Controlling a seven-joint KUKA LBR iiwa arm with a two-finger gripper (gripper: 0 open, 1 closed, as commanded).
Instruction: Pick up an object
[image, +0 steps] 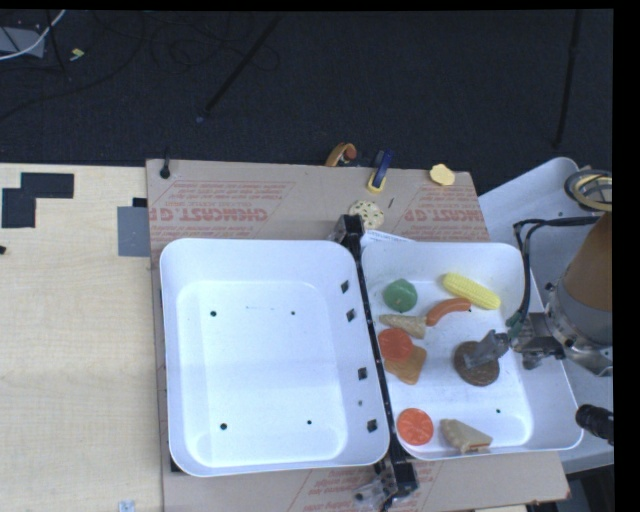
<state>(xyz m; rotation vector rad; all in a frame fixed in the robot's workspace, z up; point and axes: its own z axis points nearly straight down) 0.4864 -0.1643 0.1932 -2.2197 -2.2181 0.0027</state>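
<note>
1. Nearest the camera, a tan wedge (464, 434) and an orange disc (415, 426) are seen in the right bin (510, 425).
2. Over the brown round object (478, 363) the tool (492, 348) is placed; whether it is spread or pressed together cannot be told.
3. A slip is judged possible, since the round object may roll away.

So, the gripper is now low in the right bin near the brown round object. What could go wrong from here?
1. The gripper sits at the edge of the brown round object, so a grasp may slip off.
2. The right bin's wall is close to the wrist; it might bump it.
</note>
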